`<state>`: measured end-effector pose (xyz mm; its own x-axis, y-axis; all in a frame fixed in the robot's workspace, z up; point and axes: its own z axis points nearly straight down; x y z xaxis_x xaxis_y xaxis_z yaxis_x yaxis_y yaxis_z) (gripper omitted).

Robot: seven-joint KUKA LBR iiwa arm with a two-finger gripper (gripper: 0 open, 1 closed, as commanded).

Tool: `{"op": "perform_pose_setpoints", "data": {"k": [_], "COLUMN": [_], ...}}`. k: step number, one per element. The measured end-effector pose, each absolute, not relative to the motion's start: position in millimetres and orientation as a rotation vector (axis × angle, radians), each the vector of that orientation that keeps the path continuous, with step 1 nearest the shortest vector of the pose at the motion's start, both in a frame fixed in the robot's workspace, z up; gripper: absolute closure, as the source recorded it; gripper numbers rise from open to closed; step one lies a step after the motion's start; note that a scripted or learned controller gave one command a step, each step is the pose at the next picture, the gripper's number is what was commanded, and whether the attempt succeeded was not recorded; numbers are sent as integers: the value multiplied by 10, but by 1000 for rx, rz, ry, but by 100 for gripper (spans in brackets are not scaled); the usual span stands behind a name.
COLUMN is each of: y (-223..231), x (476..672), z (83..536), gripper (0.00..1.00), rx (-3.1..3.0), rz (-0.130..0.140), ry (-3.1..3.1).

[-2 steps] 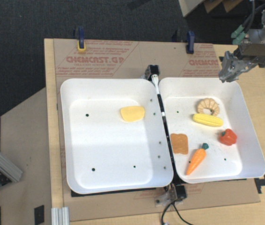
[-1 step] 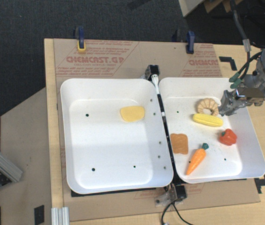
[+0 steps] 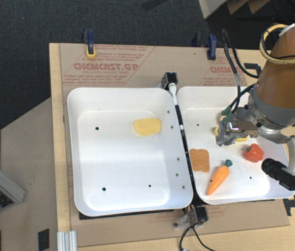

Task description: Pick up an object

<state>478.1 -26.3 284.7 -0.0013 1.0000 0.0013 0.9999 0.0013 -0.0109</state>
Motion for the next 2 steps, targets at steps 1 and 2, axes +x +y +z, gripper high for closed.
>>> {"op": "perform_pose_setpoints", "data": {"k": [1,2], "y": [42,315], "x": [5294,4762], "z": [4037,3235], "gripper": [100,100], "rx": [-2225,-2213], "rz": [-20,12], "ry": [-2236,-2218]}}
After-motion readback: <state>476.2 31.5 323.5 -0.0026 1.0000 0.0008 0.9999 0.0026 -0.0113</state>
